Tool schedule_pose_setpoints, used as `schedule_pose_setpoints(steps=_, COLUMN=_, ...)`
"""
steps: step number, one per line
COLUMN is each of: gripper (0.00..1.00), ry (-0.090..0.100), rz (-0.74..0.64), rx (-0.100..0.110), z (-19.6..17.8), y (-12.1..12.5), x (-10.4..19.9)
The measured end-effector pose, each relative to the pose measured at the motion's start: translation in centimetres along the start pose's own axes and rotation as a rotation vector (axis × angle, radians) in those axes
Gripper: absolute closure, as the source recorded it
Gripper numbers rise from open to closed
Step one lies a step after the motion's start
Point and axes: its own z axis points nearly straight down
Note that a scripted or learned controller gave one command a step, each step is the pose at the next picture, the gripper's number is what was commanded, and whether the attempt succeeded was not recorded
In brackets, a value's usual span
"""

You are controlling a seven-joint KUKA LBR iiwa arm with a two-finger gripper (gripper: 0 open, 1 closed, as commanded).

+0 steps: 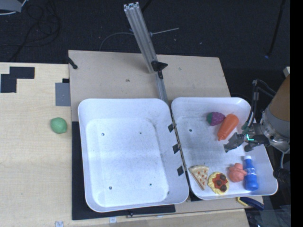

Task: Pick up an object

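The right bin (199, 112) holds several toys: a purple grape bunch (215, 118), an orange carrot (227, 126), a pizza slice (200, 175), a round red-and-yellow piece (218, 182), a pink lump (236, 172) and a blue bottle (250, 174). My gripper (240, 142) hangs over the right side of this bin, just below the carrot and above the bottle. Its dark fingers (230, 144) are spread apart with nothing between them.
The left bin (94, 112) sits beside the right one, joined by black clips (176, 148). A green ball (59, 125) lies on the wooden bench to the left. A metal rail (144, 37) slants in from the back toward the bins.
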Motion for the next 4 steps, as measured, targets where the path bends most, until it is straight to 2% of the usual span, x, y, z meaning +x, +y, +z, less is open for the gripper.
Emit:
schedule_pose_setpoints(steps=1, gripper=0.00, ry=0.000, rz=0.000, rx=0.000, z=0.0, y=0.0, x=0.0)
schedule_pose_setpoints(steps=2, gripper=0.00, ry=0.001, rz=-0.001, rx=0.004, z=5.5, y=-0.9, x=0.6)
schedule_pose_setpoints(steps=3, gripper=0.00, ry=0.001, rz=0.000, rx=0.004, z=10.0, y=-0.8, x=0.0)
schedule_pose_setpoints(steps=4, gripper=0.00, ry=0.000, rz=-0.001, rx=0.000, z=13.0, y=-0.8, x=0.0)
